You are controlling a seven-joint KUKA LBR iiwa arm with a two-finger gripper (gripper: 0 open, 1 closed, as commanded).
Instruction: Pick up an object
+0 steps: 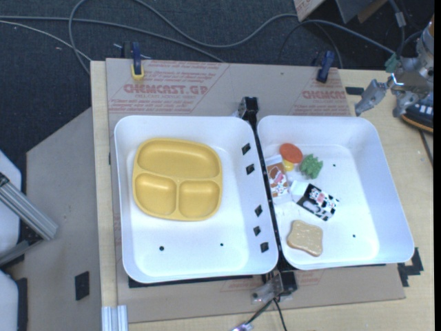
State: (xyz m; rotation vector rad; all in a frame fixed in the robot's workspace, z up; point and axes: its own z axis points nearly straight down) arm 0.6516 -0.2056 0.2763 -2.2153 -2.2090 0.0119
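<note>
Objects for picking lie all together in the right bin (386,185), near its left wall, while the left bin (234,240) bears a yellow divided plate (178,178). The pieces look like small toy foods: an orange round piece (291,152), a green bumpy piece (311,165) just beside it, a flat card with a picture (278,178), a black and white cow-patterned block (318,202), and a tan toast slice (305,237) that lies somewhat apart from the others, nearer to the front of the bin. I judge all of them to be light and stiff, probably plastic or wood, not fragile, with smooth surfaces that could slip between hard fingers. The toast slice seems the easiest choice, because free floor is around it; a hold across its two longer edges looks reasonable, though it is thin and lies flat, so the fingers must come down close to the floor of the bin. The orange and green pieces are touching or nearly touching, so a finger may push the neighbour. The gripper (375,95) hangs at the upper right, outside the bin and well apart from the objects; whether it is wide or narrow I cannot tell, as that part is small and blurred.
</note>
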